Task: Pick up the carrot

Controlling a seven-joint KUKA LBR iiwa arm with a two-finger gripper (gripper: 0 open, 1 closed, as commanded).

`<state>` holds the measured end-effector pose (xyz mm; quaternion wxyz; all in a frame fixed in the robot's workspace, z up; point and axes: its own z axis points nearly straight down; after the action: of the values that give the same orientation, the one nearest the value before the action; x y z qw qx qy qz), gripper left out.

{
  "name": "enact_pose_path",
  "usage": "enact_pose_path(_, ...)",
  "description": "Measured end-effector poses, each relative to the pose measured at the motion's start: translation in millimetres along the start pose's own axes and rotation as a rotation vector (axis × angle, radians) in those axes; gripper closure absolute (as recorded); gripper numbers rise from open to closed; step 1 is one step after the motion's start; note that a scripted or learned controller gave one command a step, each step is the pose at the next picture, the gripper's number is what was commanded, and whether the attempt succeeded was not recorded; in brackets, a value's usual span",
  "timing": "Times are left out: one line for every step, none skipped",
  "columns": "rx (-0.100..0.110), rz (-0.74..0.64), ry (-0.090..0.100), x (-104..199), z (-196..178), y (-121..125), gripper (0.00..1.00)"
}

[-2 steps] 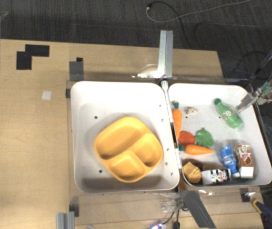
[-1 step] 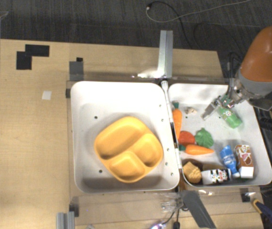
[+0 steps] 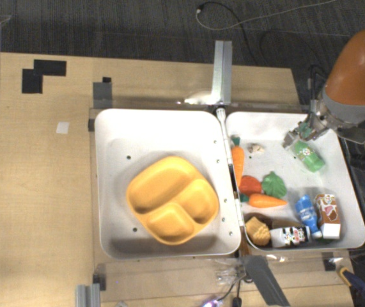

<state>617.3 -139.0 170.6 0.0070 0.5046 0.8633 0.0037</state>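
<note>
Orange carrot (image 3: 237, 158) lies along the right bin's (image 3: 355, 190) left wall, just right of frame centre, leaving little room beside it. Upper right, the gripper (image 3: 302, 135) hangs well apart; whether it is wide or narrow I cannot tell.

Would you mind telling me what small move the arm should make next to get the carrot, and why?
Probably travel toward the bin divider: the gripper hovers by the green bottle at the right white bin's far side, while the upright orange carrot lies against the divider, apart from it.
</note>
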Motion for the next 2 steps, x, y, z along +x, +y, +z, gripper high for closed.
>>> enact_pose_path(0.006,-0.23,0.002,-70.3,-158.8,9.4,1.0)
enact_pose_path(0.004,-0.248,0.0,-82.6,-268.0,13.5,1.0)
